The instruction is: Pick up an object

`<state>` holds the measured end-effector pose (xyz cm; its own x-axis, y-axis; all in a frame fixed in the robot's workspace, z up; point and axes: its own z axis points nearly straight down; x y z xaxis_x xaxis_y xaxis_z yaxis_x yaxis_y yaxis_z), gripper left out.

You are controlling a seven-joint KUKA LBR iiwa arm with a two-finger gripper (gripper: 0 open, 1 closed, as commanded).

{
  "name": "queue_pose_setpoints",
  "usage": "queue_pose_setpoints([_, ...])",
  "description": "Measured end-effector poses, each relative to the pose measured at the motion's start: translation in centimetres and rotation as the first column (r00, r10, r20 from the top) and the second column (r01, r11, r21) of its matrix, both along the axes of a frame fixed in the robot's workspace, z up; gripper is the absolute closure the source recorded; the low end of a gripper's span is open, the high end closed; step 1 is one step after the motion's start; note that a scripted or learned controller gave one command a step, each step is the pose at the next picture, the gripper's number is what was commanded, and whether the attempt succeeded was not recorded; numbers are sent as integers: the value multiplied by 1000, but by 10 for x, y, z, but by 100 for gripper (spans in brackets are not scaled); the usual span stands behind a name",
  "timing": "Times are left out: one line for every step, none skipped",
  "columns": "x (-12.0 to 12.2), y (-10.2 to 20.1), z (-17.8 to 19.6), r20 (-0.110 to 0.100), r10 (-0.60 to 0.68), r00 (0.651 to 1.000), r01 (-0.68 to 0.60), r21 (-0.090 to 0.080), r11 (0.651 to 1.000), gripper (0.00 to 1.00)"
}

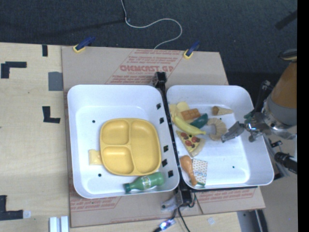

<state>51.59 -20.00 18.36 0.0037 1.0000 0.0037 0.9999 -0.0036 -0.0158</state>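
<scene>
A wooden table (29,129) carries two shallow white bins side by side, seen from above at a slant. The left bin (79,100) holds a yellow divided plate (129,146) in its middle, a small pale yellow block (94,156) touching the plate's left edge, and a green bottle (144,182) lying on its side near the front wall.

The right bin (241,170) holds a cluster of toy food along its left side: a banana (187,125), an orange sausage-like piece (190,114) just behind it, a dark green piece (201,121), a pizza slice (191,142) and, nearer the front, a carrot (187,168) beside a patterned wedge (200,169). A tan curved piece (217,127) sits just right of the cluster, with a small tan wedge (222,111) behind it.

The arm reaches in from the right. Its end effector (236,130) hangs low over the right bin, its grey fingers spread apart with nothing between them, one tip just beside the tan curved piece.

The pick appears not yet done: every object lies in a bin. What seems left is to close on a piece, likely the tan curved one, and lift.
</scene>
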Motion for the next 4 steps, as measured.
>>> queue_pose_setpoints([3, 0, 8, 14, 5, 1000, -4, -3, 1000, 0])
queue_pose_setpoints([1, 1, -36, 10, 5, 1000, -5, -3, 1000, 0])
queue_pose_setpoints([7, 10, -89, 10, 5, 1000, -5, -2, 1000, 0])
queue_pose_setpoints([7, 10, -99, 14, 5, 1000, -5, -5, 1000, 0])
